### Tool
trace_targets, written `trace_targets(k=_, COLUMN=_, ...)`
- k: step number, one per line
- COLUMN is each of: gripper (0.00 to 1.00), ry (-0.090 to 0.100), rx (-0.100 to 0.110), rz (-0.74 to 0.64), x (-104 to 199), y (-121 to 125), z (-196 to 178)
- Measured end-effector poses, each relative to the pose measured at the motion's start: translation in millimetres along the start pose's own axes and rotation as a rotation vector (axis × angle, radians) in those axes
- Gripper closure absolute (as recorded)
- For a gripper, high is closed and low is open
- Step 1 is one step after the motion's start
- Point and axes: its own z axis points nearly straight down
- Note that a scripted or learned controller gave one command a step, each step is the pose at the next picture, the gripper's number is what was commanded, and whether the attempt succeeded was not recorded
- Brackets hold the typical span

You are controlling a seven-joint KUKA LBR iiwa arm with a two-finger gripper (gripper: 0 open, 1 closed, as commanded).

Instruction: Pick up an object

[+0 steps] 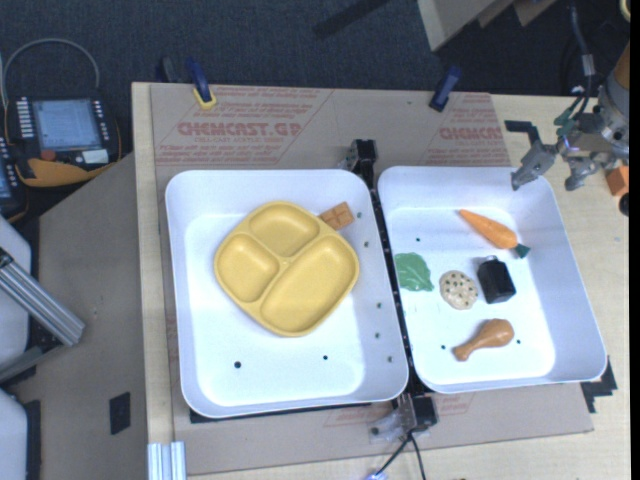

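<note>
The right bin [570,298] holds an orange carrot [488,228], a green leaf-shaped piece [412,271], a speckled cookie [458,289], a black block [495,279] and a brown drumstick [485,338]. My gripper [551,173] hangs over the bin's far right corner, up and to the right of the carrot. It is open, its two fingers spread apart with nothing between them. It touches none of the objects.
In the left bin [190,298] a yellow divided plate [287,267] lies with a small brown block [337,216] at its far right edge. Clamps [203,93] pin the cardboard-covered bench. A pendant [62,128] sits at the far left.
</note>
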Motion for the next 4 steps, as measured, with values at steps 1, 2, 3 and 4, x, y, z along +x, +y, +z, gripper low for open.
trace_targets(k=1, gripper=0.00, ry=-0.003, rx=-0.015, rz=-0.004, x=0.9, y=2.7, z=-9.3)
trace_targets(k=2, gripper=0.00, ry=-0.002, rx=-0.009, rz=-0.003, x=-3.4, y=0.3, z=34.7)
trace_targets(k=3, gripper=0.00, ry=-0.002, rx=-0.012, rz=-0.003, x=-10.0, y=-2.0, z=92.2)
trace_targets(k=4, gripper=0.00, ry=0.005, rx=-0.011, rz=-0.006, x=-6.1, y=-0.3, z=144.2)
